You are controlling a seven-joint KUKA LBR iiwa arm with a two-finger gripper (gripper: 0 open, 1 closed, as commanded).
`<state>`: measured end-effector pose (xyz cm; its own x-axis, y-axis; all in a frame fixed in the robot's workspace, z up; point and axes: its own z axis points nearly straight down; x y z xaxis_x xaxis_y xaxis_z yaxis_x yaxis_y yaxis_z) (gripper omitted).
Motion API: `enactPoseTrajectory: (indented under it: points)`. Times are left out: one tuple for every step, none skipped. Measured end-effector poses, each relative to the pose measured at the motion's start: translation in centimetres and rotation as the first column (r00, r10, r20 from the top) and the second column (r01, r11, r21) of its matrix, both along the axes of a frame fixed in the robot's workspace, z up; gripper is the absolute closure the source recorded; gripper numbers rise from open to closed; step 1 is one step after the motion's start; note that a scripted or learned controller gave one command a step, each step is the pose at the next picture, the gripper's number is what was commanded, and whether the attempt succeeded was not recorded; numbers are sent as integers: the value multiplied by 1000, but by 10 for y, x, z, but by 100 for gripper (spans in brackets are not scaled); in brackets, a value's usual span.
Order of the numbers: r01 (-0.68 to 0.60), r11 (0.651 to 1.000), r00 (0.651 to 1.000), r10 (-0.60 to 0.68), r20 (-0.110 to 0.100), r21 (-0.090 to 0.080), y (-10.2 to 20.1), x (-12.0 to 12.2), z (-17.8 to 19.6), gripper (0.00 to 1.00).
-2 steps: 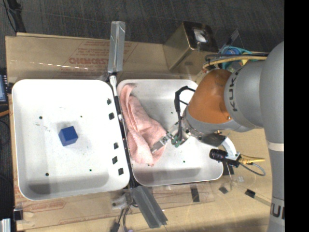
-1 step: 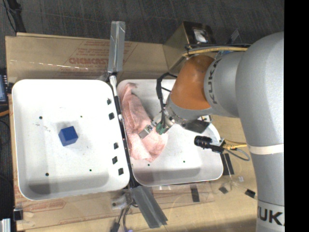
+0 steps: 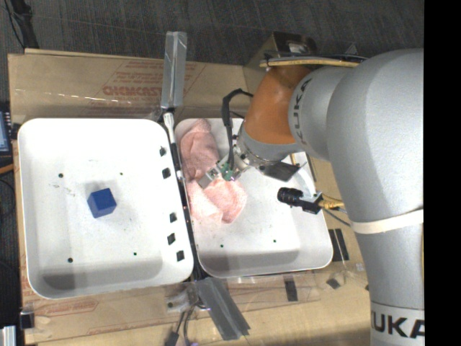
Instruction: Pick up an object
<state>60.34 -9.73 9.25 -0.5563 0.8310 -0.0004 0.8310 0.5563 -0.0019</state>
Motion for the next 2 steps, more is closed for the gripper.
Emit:
enactPoseTrajectory:
  points:
    - [-4,1000,1000,4,-1,0,1,0,10,100]
    - [58,998,998,-58,0,1,61,21,161,100]
